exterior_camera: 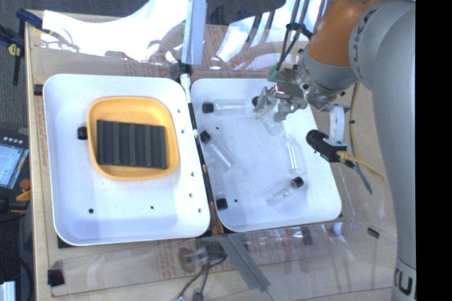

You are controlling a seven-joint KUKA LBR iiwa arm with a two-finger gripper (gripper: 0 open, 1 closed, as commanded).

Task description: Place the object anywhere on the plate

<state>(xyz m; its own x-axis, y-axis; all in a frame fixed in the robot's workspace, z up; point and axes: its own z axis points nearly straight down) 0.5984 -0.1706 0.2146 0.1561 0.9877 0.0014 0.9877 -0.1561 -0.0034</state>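
Note:
A yellow plate (131, 111) with a dark ridged insert lies in the left bin (70, 215). Several clear vials with black caps lie in the right bin (321, 211): one at the upper left (223, 107), one left of centre (216, 152), one right of centre (292, 155), and one near the front (284, 191). My gripper (272, 107) hangs low over the upper part of the right bin, with a clear shape just beneath it that is hard to make out.
A small black piece (82, 133) sits in the left bin beside the plate's left edge. Another small black piece (222, 203) lies at the right bin's front left. A raised rim (197, 151) divides the two bins.

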